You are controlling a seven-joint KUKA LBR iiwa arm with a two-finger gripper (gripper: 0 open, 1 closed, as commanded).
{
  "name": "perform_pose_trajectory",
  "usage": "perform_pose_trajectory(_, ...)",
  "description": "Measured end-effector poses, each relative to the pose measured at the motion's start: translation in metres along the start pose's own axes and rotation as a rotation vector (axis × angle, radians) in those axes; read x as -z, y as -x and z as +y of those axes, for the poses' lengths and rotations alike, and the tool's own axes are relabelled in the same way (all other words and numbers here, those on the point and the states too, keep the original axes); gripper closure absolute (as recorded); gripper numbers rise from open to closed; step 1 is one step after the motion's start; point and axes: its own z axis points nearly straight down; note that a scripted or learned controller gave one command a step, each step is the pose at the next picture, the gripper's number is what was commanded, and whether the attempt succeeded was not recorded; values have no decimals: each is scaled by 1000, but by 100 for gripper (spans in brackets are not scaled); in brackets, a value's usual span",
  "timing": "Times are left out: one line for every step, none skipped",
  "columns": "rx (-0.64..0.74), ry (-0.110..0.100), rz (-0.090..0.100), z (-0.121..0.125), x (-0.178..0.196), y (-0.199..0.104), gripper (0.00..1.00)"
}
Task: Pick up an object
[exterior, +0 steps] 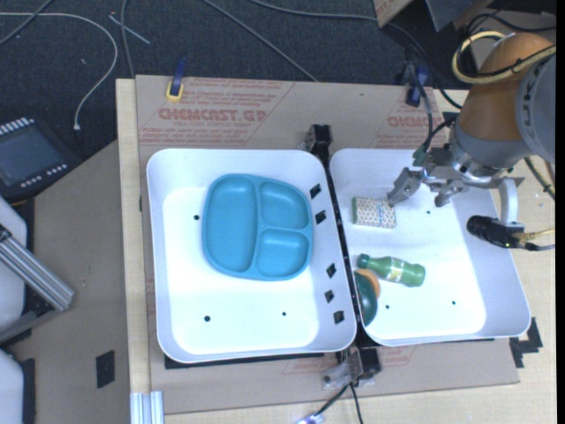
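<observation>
I log: jaws (425, 184) apart over right bin (494, 299), just beside sponge (374, 212); bottle (394, 269) nearer the front

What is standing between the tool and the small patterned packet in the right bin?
Nothing visible. The tool hangs just right of and above the patterned packet, with bare white bin floor between them. The green bottle lies nearer the front edge, out of the way.

plate (257, 227) in left bin (168, 263), bottle (394, 270) in right bin (494, 299)
</observation>
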Motion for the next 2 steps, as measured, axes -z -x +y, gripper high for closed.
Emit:
perform_pose_trajectory(-1, 6, 1, 2, -55, 9, 0)
perform_pose_trajectory(1, 14, 0, 4, -39, 8, 100)
